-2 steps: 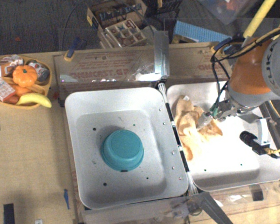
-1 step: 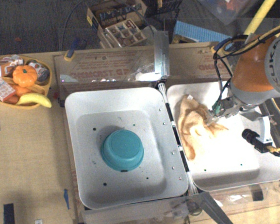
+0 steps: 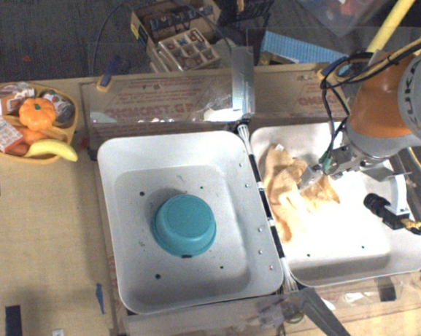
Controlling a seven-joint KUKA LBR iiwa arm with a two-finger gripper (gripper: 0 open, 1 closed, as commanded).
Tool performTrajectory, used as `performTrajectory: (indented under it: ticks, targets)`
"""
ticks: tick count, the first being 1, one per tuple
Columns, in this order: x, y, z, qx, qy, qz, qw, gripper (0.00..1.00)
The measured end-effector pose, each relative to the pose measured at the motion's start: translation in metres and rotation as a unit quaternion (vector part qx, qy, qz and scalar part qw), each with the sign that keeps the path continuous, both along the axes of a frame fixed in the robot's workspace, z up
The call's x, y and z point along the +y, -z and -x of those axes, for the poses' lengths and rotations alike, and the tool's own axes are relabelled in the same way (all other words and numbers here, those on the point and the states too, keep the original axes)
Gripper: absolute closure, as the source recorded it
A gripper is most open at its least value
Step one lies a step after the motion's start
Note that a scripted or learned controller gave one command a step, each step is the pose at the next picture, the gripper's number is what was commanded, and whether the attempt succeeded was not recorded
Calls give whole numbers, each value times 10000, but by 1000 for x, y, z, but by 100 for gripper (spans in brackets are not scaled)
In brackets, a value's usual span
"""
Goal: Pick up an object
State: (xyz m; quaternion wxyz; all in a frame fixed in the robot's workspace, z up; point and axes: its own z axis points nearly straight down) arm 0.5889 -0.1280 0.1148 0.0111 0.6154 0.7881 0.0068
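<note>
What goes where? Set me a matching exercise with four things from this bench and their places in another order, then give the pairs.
Things:
1. teal bowl
2. tan cloth
3. banana
4. gripper

Places:
A. in the basket at the bench's far left corner
B. over the cloth in the right bin
C. middle of the left bin
D. crumpled along the right bin's left side

Pairs: 1-C, 2-D, 3-A, 4-B

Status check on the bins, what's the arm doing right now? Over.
Gripper down in right bin, at the tan cloth. Grasp unconfirmed. Teal bowl upside down in left bin, untouched. Nothing blocking.
</note>
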Motion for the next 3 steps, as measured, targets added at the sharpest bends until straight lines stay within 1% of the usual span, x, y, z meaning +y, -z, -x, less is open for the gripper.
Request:
performTrajectory:
  ticks: [1, 2, 3]
  targets:
    - [14, 22, -1, 59, -160, 8, 9999, 0]
    - [14, 11, -3, 35, -149, -4, 9999, 100]
    - [19, -57, 37, 112, -790, 3, 9968, 100]
